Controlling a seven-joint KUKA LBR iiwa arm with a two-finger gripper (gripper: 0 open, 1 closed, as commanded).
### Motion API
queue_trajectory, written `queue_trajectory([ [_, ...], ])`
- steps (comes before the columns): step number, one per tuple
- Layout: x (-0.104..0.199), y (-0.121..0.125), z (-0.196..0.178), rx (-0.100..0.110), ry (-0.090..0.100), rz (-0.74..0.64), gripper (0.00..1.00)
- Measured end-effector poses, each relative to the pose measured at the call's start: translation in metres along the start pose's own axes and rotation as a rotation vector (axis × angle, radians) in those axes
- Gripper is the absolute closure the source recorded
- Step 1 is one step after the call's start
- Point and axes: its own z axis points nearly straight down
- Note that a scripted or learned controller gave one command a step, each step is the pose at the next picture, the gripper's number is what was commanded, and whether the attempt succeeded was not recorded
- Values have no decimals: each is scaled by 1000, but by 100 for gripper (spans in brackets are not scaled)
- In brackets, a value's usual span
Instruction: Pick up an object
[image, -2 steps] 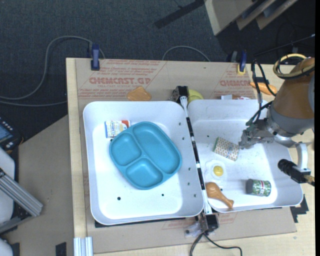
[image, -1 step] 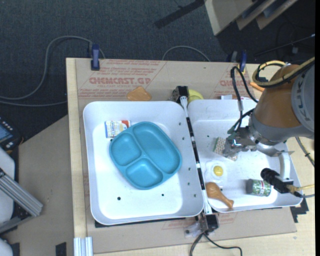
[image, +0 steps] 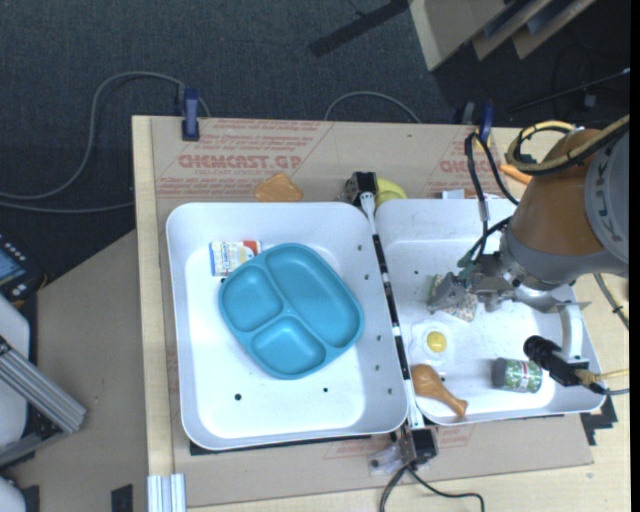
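The gripper (image: 455, 293) sits low in the right bin (image: 420, 228); its state I cannot tell. Just below lie a fried egg (image: 435, 342), drumstick (image: 438, 388) and can (image: 517, 375). Far left, a blue tray (image: 289, 309) fills the left bin (image: 200, 380).

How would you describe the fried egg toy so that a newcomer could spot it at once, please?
Look in the right bin, toward its near left corner beside the divider. The fried egg lies flat there, white with a yellow centre, just above the tan drumstick. It is the only flat white-and-yellow item; the green can sits further right.
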Motion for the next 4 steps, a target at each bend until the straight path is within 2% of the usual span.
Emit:
queue_trajectory([
  [1,-6,25,53,-3,-4,0,0],
  [2,-55,34,-3,-7,-4,2,0],
  [3,-7,55,52,-7,-7,-2,0],
  [4,-5,60,35,-22,-1,-2,100],
])
